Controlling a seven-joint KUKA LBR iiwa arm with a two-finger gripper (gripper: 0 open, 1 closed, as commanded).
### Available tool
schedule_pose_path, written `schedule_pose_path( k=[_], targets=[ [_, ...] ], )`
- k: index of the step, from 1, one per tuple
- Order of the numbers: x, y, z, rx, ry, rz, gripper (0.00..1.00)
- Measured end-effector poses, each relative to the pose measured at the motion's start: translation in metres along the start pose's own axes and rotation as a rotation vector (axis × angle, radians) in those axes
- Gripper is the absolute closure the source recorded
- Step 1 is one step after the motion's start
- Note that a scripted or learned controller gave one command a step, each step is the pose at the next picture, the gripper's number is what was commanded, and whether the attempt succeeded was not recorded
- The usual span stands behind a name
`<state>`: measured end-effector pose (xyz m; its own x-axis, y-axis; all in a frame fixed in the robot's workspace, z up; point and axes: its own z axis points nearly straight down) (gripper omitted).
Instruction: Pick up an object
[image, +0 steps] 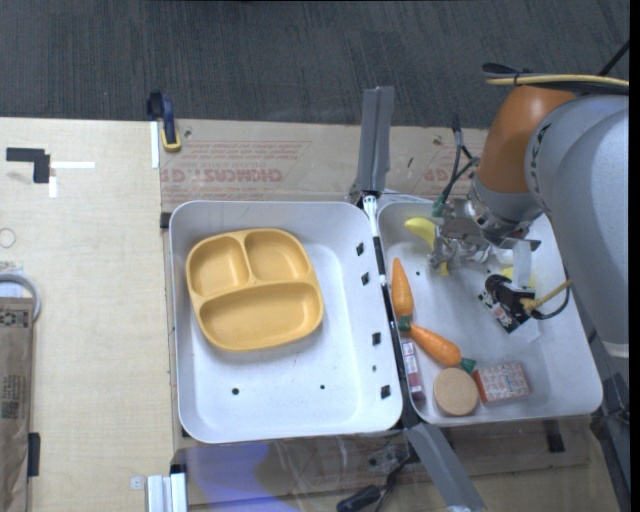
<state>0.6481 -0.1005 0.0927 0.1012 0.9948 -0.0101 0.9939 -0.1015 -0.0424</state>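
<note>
My gripper (452, 252) hangs low over the far end of the right bin (560, 400), under the arm's orange band. It sits just right of a yellow banana-shaped piece (420, 230) by the far wall. One orange carrot (401, 288) lies along the bin's left wall, below and left of the gripper. A second carrot (436, 343) lies slanted nearer the front. A round tan disc (456, 391) and a small red-and-white box (501, 382) rest at the front. Nothing shows as held.
The left bin (200, 400) holds a yellow divided plate (255, 288) in its far-left part. A grey divider (385, 300) separates the bins. A black cable fitting (503, 300) and a yellow strip (522, 262) hang off the arm over the right bin.
</note>
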Motion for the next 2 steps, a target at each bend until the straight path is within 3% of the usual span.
schedule_pose_path(
  k=[1, 2],
  targets=[
    [-0.045, 0.012, -0.004, -0.031, 0.011, 0.085, 1.00],
    [0.038, -0.011, -0.110, -0.041, 0.009, 0.010, 1.00]
  ],
)
